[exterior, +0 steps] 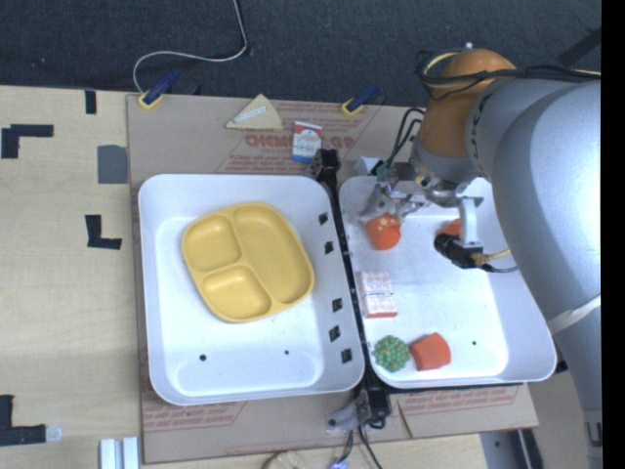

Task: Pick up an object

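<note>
My gripper (393, 201) hangs low over the far left corner of the right bin (488, 311), under the orange-banded wrist. A red-orange tomato-like object (384, 232) lies right at its tip, touching or just in front of it. A small white and pink box (378, 293) lies in the middle of that bin by its left wall. At the bin's front sit a green broccoli piece (392, 353) and an orange block (430, 351), side by side. Another orange item (450, 229) peeks out behind a black part of the arm.
The left bin (161, 291) holds a yellow divided plate (246, 260). Behind the bins on the cardboard lie a small red and white carton (307, 142) and a tan wedge (256, 114). The big grey arm covers the right bin's right side.
</note>
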Tool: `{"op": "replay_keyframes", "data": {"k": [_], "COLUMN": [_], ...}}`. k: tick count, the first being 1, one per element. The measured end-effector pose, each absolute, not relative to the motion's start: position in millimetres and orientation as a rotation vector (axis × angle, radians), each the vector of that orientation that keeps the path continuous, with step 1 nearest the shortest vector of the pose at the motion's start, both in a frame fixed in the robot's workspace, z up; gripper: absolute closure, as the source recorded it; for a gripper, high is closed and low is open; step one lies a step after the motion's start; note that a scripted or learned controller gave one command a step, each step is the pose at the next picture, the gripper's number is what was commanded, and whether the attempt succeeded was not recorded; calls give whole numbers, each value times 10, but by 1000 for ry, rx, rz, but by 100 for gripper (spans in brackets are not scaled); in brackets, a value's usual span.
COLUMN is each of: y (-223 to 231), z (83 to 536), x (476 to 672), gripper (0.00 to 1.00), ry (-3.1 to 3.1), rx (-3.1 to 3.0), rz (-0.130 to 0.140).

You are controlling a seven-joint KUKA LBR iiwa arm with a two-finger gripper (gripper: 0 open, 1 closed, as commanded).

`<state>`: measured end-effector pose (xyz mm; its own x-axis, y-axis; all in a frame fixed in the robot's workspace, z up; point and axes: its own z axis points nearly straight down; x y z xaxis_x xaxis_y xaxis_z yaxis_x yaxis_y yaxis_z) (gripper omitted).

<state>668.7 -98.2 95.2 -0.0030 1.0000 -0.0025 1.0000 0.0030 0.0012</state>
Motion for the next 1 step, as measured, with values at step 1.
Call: {"op": "replay_keyframes", "data": {"k": [1], "y": [-650], "z": [1851], "x": [6319], "gripper": [100], "ry": [2224], "rx": [2218], "rz": [2]}}
